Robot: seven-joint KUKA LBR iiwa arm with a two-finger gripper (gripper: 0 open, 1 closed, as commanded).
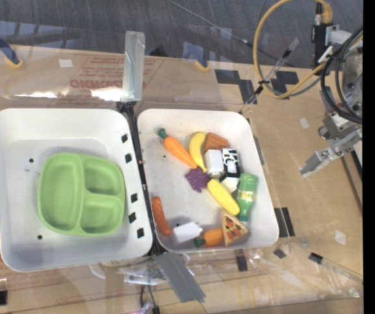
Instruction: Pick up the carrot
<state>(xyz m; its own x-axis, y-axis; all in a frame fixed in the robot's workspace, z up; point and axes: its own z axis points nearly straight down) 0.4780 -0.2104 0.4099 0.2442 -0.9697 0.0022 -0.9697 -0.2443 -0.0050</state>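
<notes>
An orange carrot (pixel 177 149) with a green top lies slanted in the upper left of the right bin (pixel 260 175), just left of a yellow banana (pixel 197 148). A second, stubbier carrot (pixel 211 238) rests against the bin's front wall, between a white block (pixel 187 231) and a pizza slice (pixel 235 228). My gripper (pixel 316 161) hangs over the bare bench to the right of the right bin, well clear of both carrots, and I see nothing in it.
The right bin also holds a croissant (pixel 217 140), a black-and-white box (pixel 230 162), purple grapes (pixel 197 179), corn (pixel 223 197), a green bottle (pixel 247 193) and a sausage (pixel 160 216). A green divided plate (pixel 80 192) sits in the left bin (pixel 17 129). A yellow cable (pixel 260 38) loops at the back right.
</notes>
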